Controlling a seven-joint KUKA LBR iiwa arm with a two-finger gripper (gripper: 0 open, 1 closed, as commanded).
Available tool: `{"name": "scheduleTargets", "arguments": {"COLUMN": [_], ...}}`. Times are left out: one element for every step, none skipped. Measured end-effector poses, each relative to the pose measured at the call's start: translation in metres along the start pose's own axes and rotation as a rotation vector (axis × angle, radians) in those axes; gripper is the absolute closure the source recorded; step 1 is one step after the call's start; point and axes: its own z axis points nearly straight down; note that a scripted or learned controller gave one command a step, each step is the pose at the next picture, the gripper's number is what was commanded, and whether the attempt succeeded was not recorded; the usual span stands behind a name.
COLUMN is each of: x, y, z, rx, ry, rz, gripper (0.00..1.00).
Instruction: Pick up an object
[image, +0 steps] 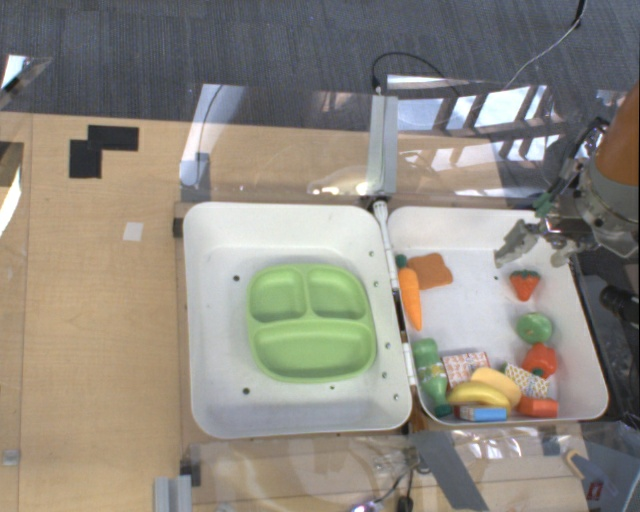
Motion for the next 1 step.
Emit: {"name": "scheduleTargets", "arguments": {"x": [0.0667], "y": [0.04], "z": [0.0771], "rx": [0.002], "ry": [0.001], "rz": [0.095], "gripper": [0.0]}}
